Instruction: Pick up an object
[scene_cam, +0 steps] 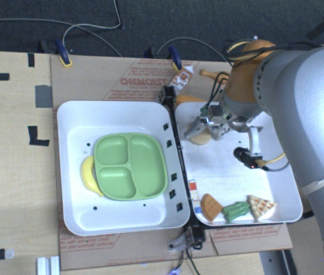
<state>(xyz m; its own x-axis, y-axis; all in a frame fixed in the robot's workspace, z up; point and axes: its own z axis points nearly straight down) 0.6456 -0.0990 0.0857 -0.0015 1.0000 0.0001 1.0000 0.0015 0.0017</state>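
While claw (206,128) hovers in right bin (236,179), tan object (202,136) touches it; finger state unclear.

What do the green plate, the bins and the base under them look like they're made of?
Green plate: looks like matte moulded plastic, with one even colour and soft rounded dividers. Bins: probably smooth, slightly glossy white plastic, with thin rounded rims and light sheen. Base: corrugated cardboard by its look, brown and dull with red print.
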